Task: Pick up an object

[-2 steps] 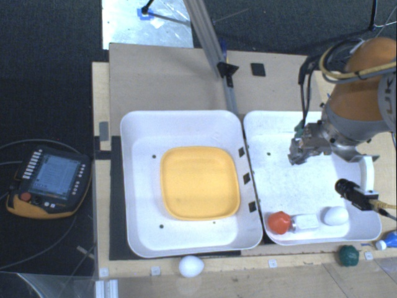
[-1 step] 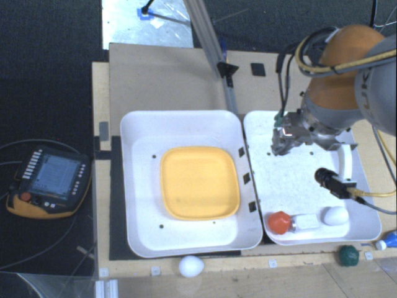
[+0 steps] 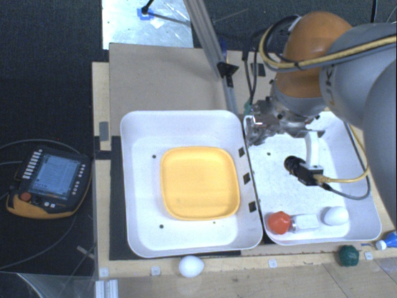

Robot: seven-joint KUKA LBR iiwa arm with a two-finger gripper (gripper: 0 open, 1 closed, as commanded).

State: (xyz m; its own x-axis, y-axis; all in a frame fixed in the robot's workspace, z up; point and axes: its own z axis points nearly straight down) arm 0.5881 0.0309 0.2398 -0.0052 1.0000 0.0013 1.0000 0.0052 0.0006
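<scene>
A yellow square plate (image 3: 200, 182) lies in the left bin (image 3: 139, 228). Along the near wall of the right bin (image 3: 356, 197) sit an orange-red ball (image 3: 279, 222), a white egg-shaped thing (image 3: 335, 216) and a pale clear piece (image 3: 305, 222) between them. My gripper (image 3: 253, 130) hangs low over the far left corner of the right bin, close to the wall shared by the bins. It is well away from the ball and the egg, and I see nothing in it.
On the bench in front of the bins lie a white egg (image 3: 191, 266), a dark green ball (image 3: 348, 255) and a blue bit (image 3: 384, 244). A teach pendant (image 3: 46, 182) rests at the far left. A metal pole (image 3: 208, 33) slants behind the bins.
</scene>
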